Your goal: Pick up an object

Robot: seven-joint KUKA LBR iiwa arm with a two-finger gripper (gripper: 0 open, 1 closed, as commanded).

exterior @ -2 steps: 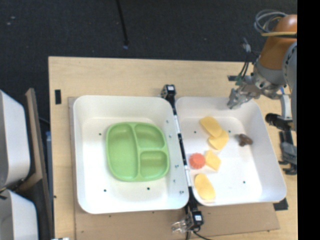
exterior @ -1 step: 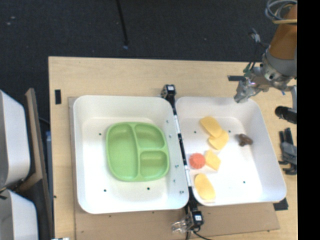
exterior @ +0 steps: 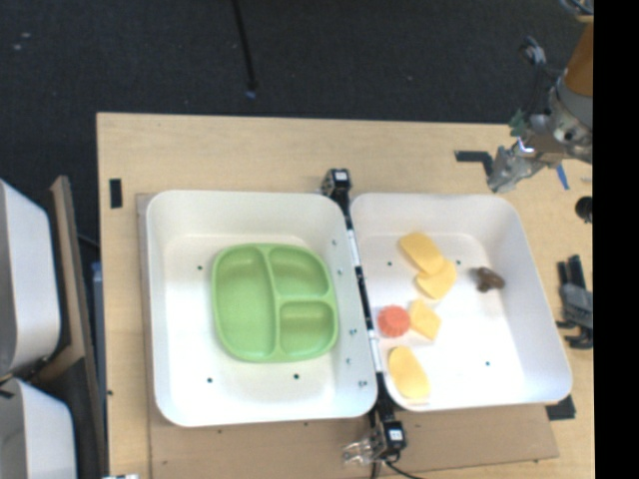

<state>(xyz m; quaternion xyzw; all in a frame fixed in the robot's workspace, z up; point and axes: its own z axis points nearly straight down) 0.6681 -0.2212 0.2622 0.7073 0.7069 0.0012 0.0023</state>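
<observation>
Looking down at the bench (exterior: 300, 148), you are seeing two white bins sitting side by side, their inner edges touching along a middle strip. The left bin (exterior: 180, 267) is holding a green tray (exterior: 272, 300) with three sections, lying flat near the middle. You are getting a ring of bare white floor all around that tray, widest at its left and below it.

The right bin (exterior: 519, 297) is holding the small things. Two yellow pieces (exterior: 427, 264) are sitting close together near the top middle, a third yellow piece (exterior: 424, 320) is lying just below them, and an orange round piece (exterior: 394, 319) is sitting right beside that one, near the middle strip. A bigger yellow lump (exterior: 407, 372) is resting near the bottom left corner. A small brown thing (exterior: 488, 279) is lying apart from the rest, toward the right wall. You are finding open white floor in the lower right part of this bin.

The gripper (exterior: 507, 168) is hanging above the bare wood just past the top rim of the right bin, well apart from every piece. You cannot tell how its jaws are standing, and nothing is showing between them. Dark floor is lying beyond the bench.
</observation>
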